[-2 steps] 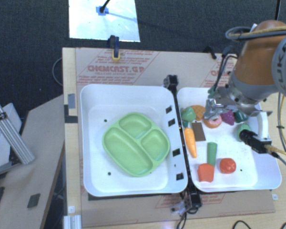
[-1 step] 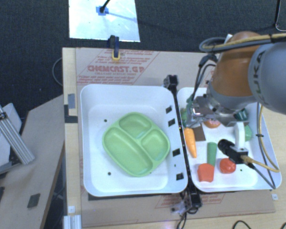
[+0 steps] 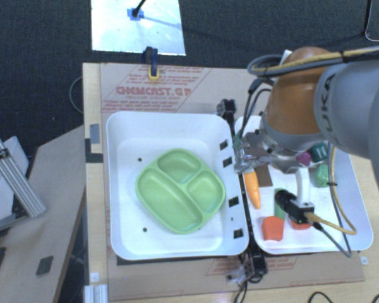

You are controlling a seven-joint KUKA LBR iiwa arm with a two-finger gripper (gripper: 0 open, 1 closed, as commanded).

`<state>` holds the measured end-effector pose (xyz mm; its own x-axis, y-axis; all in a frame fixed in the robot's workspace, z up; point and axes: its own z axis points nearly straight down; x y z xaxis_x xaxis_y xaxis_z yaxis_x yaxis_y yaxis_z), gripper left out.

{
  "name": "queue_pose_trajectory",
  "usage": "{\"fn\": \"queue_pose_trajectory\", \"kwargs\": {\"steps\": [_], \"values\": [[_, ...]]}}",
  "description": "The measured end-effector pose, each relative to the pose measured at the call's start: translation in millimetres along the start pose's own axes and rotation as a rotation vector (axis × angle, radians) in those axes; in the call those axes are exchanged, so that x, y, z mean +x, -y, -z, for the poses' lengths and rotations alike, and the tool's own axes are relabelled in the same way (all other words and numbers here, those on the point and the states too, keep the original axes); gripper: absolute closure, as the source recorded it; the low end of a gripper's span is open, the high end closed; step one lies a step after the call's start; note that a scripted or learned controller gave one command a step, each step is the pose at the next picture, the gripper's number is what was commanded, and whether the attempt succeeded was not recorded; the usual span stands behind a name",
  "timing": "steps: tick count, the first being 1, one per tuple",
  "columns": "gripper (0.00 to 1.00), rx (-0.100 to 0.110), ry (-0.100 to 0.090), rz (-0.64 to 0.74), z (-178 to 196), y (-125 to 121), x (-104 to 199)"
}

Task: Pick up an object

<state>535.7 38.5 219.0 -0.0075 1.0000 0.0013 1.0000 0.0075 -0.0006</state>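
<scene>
**Arm over right bin**

The gripper (image 3: 260,163) sits low in the right bin (image 3: 360,229), apparently just above the orange carrot (image 3: 252,190); its finger state cannot be determined. A green divided plate (image 3: 180,190) occupies the left bin (image 3: 123,169).

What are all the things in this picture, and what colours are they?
Bins: two, white, side by side on the bench; left bin, right bin.
Divided plate: one, light green, in the left bin.
Carrot: one, orange, right bin near its left wall.
Cup: one, orange-red, right bin at the front.
Green object: one, right bin, partly hidden by the arm.
Clamp: one, blue and yellow, bench's far edge.
Arm: one, grey with orange band, above the right bin.
</scene>
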Motion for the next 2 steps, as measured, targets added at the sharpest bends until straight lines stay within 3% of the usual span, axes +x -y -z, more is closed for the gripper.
{"fn": "queue_pose_trajectory", "kwargs": {"steps": [1, 2], "values": [[1.0, -0.002, 0.001, -0.002, 14, -7, -5], [1.0, 0.0, 0.001, -0.007, -5, -4, -9]]}}
